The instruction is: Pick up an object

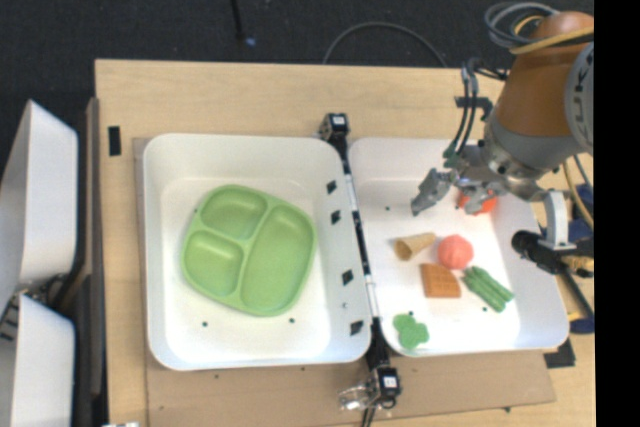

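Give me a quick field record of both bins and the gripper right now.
left bin: green divided plastic plate
right bin: tan cone, pink-red ball, orange-brown square block, green ridged stick, small green leafy piece, small red-orange item
gripper: over the right bin's upper part, nothing seen held

R bin [520, 330]: cone [414, 245], pink ball [456, 251], waffle [440, 281], green pod [487, 287], green blob [409, 331] seen lying close together.

Nothing readable here, honestly. The arm [548, 85] has a couple of dark marks on its grey casing by the picture's right edge, but they're cut off and too blurry to make out.
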Controlling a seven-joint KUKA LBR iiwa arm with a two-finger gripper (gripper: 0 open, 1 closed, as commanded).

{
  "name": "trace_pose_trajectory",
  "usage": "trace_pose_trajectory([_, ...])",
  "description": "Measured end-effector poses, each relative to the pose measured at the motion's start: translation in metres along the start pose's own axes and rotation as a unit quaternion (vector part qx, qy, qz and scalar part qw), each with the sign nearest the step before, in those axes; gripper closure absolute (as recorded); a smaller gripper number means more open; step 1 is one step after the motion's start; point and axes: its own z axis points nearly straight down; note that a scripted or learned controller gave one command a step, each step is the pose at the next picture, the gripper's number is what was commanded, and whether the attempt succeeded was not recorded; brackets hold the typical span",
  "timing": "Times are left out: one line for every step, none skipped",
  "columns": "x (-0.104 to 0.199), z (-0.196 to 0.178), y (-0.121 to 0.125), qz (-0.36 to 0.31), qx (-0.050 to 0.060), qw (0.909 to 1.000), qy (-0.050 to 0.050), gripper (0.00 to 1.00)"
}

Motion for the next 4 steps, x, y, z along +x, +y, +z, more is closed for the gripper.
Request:
trace_pose_trajectory([0.0, -0.006, 0.002, -0.002, -0.006, 1.0, -0.001, 0.0])
trace_pose_trajectory([-0.001, 0.05, 0.013, 0.0, -0.004, 1.0, -0.001, 0.0])
trace_pose_trajectory([-0.002, 0.105, 0.023, 0.001, -0.003, 1.0, -0.001, 0.0])
trace_pose_trajectory([-0.003, 0.116, 0.023, 0.002, -0.005, 1.0, -0.002, 0.0])
